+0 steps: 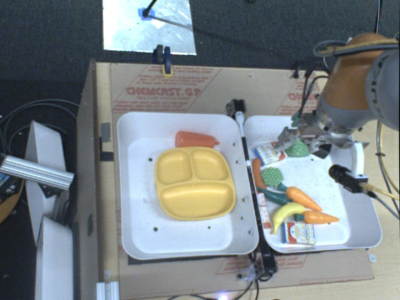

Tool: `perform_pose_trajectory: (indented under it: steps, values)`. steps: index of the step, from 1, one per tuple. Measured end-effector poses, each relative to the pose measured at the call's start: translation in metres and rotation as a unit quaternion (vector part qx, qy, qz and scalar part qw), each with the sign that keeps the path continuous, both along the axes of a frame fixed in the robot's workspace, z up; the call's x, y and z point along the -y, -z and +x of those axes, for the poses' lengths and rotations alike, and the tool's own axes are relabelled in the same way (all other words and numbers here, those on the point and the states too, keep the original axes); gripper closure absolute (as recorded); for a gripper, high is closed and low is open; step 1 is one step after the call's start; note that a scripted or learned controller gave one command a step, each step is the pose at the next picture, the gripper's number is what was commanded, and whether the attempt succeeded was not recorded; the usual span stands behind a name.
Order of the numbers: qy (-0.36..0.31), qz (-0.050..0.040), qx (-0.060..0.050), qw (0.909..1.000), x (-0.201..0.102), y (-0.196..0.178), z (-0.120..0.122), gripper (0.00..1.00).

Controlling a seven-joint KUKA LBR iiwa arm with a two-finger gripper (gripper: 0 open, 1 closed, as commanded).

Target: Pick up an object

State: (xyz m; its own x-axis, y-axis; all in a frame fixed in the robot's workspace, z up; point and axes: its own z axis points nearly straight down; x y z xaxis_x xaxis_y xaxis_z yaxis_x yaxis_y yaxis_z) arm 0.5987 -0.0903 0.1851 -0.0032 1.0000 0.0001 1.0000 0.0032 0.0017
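The hand (304,144) hangs low over the back of the right bin (369,224), just above a green toy (299,149); how it is set, I cannot tell. The left bin (134,186) holds 1 yellow divided tray (194,183).

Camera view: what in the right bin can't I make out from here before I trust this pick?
- Gripper: the wrist covers it, so a grasp on the green item is unreadable.
- Green item: partly under the gripper, shape unclear.
- Orange piece at the divider: partly hidden.
- Small carton: label too small to read.
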Motion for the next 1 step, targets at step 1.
perform_pose_trajectory:
  steps: [1]
  values:
    - [0.002,-0.0003,-0.002,1.0,0.0366,0.0792,-0.0373,0.0]
